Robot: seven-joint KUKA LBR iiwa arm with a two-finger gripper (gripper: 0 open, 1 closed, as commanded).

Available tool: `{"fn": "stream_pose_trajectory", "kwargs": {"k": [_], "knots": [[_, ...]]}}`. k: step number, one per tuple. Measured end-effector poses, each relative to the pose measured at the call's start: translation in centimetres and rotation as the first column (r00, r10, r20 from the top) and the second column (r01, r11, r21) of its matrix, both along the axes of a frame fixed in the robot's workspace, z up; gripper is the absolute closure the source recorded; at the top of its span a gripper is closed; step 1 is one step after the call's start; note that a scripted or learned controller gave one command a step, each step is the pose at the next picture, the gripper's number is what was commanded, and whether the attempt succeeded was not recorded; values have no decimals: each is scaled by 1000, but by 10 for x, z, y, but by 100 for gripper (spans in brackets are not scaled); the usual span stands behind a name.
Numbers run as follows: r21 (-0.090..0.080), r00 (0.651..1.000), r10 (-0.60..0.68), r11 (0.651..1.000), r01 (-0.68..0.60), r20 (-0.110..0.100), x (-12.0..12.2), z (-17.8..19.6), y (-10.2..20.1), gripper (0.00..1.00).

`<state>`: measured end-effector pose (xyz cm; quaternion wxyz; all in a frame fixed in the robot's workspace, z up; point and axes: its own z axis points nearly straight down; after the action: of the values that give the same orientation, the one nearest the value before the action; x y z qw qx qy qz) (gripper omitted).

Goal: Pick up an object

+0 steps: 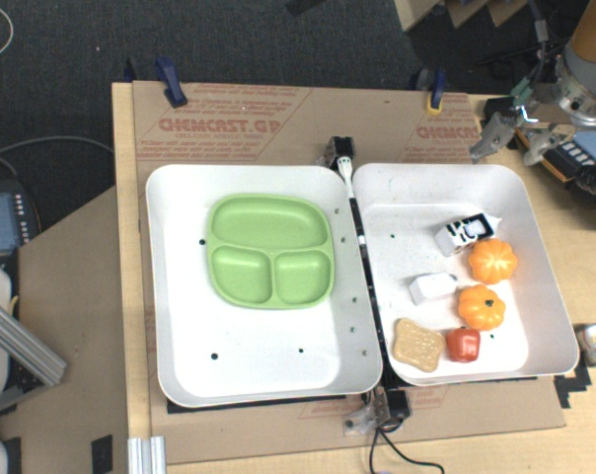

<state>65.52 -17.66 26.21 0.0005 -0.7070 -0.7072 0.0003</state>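
Small orange pumpkins [491,261], [482,306] sit mid-right in the right white bin [540,255]. Grey arm's gripper [495,131] hovers upper right, beyond bin; finger state undeterminable.

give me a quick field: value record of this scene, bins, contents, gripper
left bin: holds green divided plate
right bin: two orange pumpkins, red block, toast slice, white block, black-and-white item
gripper: beyond the right bin's far corner, above the bench, nothing seen between its fingers
task status: no object picked yet
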Motion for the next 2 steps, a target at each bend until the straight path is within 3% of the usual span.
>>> {"fn": "stream_pose_trajectory", "kwargs": {"k": [1, 2], "knots": [[-2, 1000, 1, 1000, -1, 3, 1, 11, 0, 100], [0, 1000, 7, 1000, -7, 6, 13, 18, 70, 100]]}}
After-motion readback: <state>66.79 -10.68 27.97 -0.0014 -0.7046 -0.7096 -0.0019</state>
